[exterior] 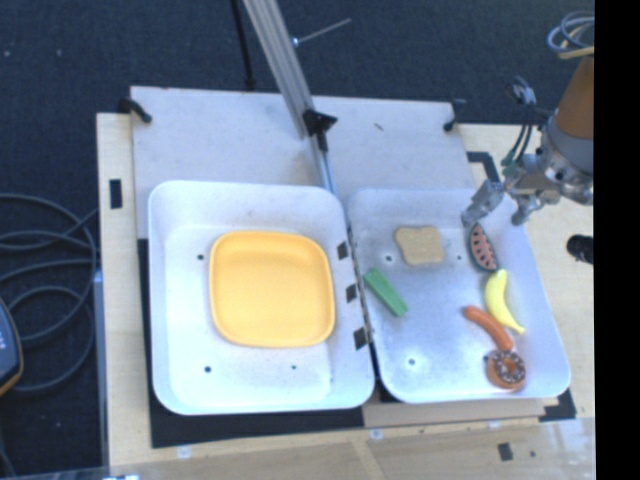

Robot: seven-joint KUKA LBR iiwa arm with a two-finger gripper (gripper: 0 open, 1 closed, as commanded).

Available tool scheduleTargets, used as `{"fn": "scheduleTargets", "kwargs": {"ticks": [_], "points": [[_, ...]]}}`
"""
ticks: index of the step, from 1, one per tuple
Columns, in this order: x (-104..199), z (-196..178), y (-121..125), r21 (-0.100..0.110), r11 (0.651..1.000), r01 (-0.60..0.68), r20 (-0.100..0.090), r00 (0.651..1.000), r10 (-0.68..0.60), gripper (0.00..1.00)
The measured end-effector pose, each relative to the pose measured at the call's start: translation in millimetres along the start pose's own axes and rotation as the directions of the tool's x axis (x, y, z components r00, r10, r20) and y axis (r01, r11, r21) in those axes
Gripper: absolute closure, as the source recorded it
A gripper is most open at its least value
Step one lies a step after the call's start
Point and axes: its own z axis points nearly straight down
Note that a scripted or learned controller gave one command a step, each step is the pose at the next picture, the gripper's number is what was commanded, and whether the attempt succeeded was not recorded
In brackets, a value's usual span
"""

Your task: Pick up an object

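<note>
Nothing lifted yet. End effector point(500, 203) open and empty, poised at upper right of frame over the right bin's point(440, 378) far edge, just above the watermelon slice point(483, 247). Below that: banana point(503, 301), sausage point(489, 327), donut point(505, 369). Descent, closing and lift all left.

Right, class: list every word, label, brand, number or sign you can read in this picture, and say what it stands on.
None: no readable text stands anywhere in the camera view.
The yellow plate, the two white bins and the toy foods, such as the banana and the green block, are plain.
</note>
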Motion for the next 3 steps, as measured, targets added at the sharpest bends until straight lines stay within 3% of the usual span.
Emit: {"fn": "scheduleTargets", "kwargs": {"ticks": [2, 3], "points": [[4.8, 101.2, 1.1, -0.010, 1.000, 0.001, 0.001, 1.000, -0.001, 0.00], [4.6, 93.2, 0.3, -0.007, 1.000, 0.001, 0.000, 1.000, -0.001, 1.00]]}}
